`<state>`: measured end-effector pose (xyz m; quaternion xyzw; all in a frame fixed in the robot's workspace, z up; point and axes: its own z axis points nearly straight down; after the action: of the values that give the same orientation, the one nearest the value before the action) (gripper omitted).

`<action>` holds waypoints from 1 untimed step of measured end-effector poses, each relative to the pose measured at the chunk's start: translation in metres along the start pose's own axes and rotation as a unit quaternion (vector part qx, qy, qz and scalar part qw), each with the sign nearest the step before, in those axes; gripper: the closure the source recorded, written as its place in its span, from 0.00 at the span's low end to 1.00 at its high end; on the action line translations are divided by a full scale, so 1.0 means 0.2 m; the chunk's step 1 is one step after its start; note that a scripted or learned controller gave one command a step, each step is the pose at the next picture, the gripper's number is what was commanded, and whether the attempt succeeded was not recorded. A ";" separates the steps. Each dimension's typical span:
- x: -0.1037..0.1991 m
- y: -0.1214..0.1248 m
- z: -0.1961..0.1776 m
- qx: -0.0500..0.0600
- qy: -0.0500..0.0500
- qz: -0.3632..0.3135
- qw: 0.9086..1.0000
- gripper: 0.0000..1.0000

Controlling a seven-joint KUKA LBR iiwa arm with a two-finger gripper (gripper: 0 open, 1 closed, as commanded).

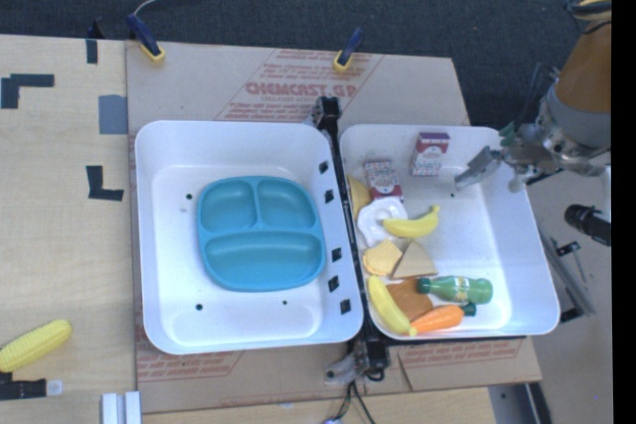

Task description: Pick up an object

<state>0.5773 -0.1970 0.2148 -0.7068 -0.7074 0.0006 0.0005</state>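
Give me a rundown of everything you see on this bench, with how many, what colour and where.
Bins: two, white, side by side.
Divided plate: one, blue, left bin.
Small cartons: two, red and white, right bin's far side.
Bananas: two, yellow, right bin.
Bottle: one, green, right bin's near side.
Carrot: one, orange, beside bottle.
Corn cob: one, yellow, bench, near left.
Clamps: two, yellow and blue, far cardboard edge.
Arm: one, grey and orange, right.
Hand: one, grey, over right bin's far right corner.
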 end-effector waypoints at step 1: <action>0.23 0.03 0.60 0.001 0.001 0.000 1.000 0.00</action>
<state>0.5833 -0.1503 0.0949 -0.7067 -0.7075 0.0005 0.0013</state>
